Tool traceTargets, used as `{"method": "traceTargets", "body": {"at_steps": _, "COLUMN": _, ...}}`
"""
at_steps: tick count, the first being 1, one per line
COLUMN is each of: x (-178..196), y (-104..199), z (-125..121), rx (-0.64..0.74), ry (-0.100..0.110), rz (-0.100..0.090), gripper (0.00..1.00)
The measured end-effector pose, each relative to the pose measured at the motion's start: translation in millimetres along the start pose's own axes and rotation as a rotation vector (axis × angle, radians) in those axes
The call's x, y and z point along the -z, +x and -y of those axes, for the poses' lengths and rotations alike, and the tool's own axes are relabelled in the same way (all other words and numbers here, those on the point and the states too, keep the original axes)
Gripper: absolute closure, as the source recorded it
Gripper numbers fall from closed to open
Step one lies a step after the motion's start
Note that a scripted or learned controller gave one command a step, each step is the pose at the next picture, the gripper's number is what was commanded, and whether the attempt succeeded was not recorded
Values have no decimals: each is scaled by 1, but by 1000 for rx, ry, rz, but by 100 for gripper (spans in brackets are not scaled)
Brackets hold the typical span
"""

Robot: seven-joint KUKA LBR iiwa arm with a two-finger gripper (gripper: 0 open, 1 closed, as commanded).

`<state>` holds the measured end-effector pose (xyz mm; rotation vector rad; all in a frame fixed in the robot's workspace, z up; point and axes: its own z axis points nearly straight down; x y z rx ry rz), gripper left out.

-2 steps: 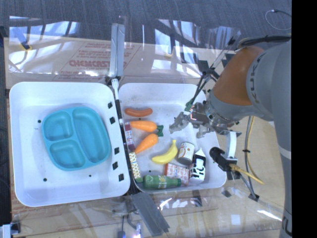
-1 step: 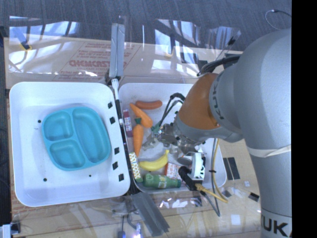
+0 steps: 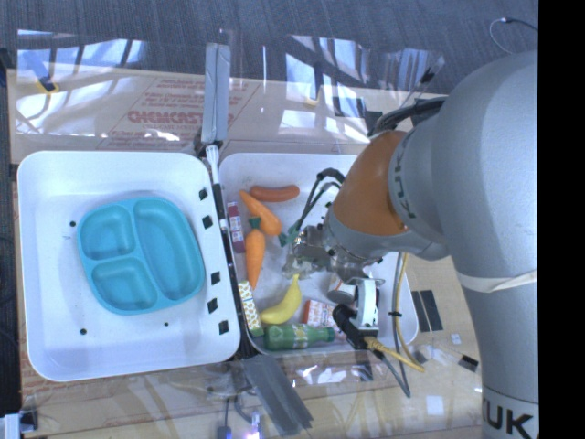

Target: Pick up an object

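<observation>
My gripper (image 3: 300, 256) hangs low in the right bin (image 3: 236, 174), under the orange wrist band and just above the toy food. A yellow banana (image 3: 282, 305) lies right below it, and an orange carrot (image 3: 254, 256) lies just to its left. A second carrot (image 3: 261, 213) and a reddish sausage (image 3: 274, 192) lie further back. At the bin's front edge rest a green bottle (image 3: 298, 337) and a red-and-white packet (image 3: 316, 313). The wrist hides the bin floor to the gripper's right.
The left bin (image 3: 37, 245) holds a blue divided plate (image 3: 139, 253). A patterned bar (image 3: 247, 305) and a small red item (image 3: 234, 223) lie along the right bin's left wall. The grey arm covers the right side of the view.
</observation>
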<state>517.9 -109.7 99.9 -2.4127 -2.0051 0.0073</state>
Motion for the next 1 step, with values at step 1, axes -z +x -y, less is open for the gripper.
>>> {"method": "traceTargets", "body": {"at_steps": 1, "x": 92, "y": 63, "z": -62, "rx": -140, "ry": -3, "rz": -2, "gripper": 100}}
